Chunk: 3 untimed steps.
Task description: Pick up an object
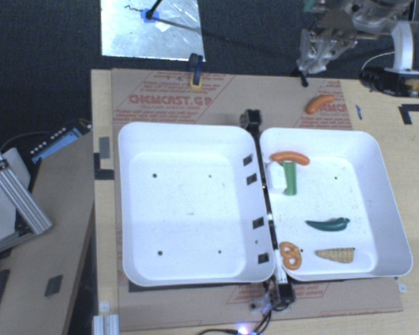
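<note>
Gripper (314, 60) hangs at one o'clock, its grip state unclear to you, well apart from the right white plastic bin (384, 187) holding small toy foods awaiting picking.

Smooth white plastic bins (377, 152) – on matt brown cardboard (174, 100) – beside a shiny foil sheet (150, 19)

Open room around green pepper (328, 223)
</note>
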Tool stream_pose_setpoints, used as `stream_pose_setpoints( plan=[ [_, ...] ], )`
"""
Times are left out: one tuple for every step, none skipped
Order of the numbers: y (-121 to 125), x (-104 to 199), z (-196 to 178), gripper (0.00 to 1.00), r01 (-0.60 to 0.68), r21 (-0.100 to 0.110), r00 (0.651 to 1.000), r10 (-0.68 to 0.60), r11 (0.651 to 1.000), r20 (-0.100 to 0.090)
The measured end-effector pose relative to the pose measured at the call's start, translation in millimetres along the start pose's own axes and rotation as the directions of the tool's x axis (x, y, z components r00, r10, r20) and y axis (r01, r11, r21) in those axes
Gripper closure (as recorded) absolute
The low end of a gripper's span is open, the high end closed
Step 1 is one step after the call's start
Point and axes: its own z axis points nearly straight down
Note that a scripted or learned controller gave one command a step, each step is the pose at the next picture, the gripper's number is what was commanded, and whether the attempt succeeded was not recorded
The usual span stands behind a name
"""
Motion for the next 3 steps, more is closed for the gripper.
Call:
stream_pose_setpoints(
  plan=[
    [-87.3, 13.0, -2.1, 1.0, 0.005, 0.004, 1.0, -0.005, 1.0, -0.003],
    [-100.4, -68.9, 42.0, 1.0, -0.008, 0.007, 1.0, 0.008, 1.0, 0.001],
    [-21.1, -68.3, 16.4, 1.0, 0.003, -0.002, 1.0, -0.003, 1.0, 0.001]
  ],
)
